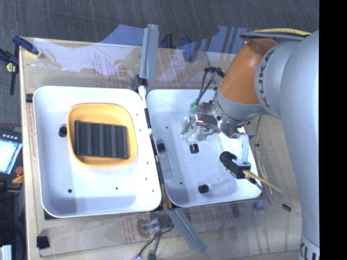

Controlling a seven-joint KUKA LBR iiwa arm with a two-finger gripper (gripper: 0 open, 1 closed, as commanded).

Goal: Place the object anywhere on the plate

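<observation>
Claw point(192, 128) low over right bin point(173, 104), finger state unclear, yellow plate point(100, 111) in left bin point(46, 145), wooden bench point(81, 64), dark carpet.

My arm point(295, 107) is a thick, smooth grey shell with a rounded orange band point(244, 75) above the wrist. Thin black cables point(206, 85) loop beside it, and the gripper point(192, 128) is silvery metal hardware.

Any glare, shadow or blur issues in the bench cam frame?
Camera view: the white bins are bright, near washed out, with soft shadow along their lower walls; the gripper is small and soft, fingers unreadable; the arm looms large at right; the yellow plate reads clearly.
</observation>
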